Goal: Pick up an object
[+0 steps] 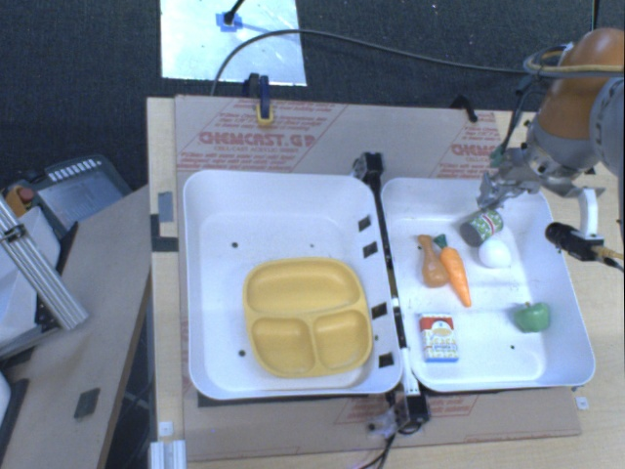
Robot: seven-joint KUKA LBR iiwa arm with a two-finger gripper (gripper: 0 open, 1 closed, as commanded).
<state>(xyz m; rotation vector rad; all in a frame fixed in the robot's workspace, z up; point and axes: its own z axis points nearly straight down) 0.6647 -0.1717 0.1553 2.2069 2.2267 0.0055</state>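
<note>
While the arm reaches in from 3 o'clock, the claw (496,195) sits low over the right bin (562,306), right at the top of a small can (483,227) with a green and white label that is tilted over. Whether the claw is open or closed on it, cannot tell: the tips merge with the can at this slant. Judged progress: at the grasp stage, nothing clearly lifted, so pick not confirmed; lift-off still left.

Likely target is the can, at about 1 o'clock in the right bin. Just beside it at 5 o'clock, a white egg (495,254). Near bin centre, a carrot (455,275) and an orange bottle-like piece (432,262) lie touching. A green pepper (532,317) at 4 o'clock, a small red and white box (440,338) at 7 o'clock.

Left bin (210,223) holds a yellow divided tray (308,316) toward 5 o'clock.

Both bins rest on a cardboard sheet (293,130) with red print, on a pale table (161,145). Dark carpet behind at 12 o'clock, with a shiny plate (229,27) and cable. Grey equipment at 9 o'clock.
</note>
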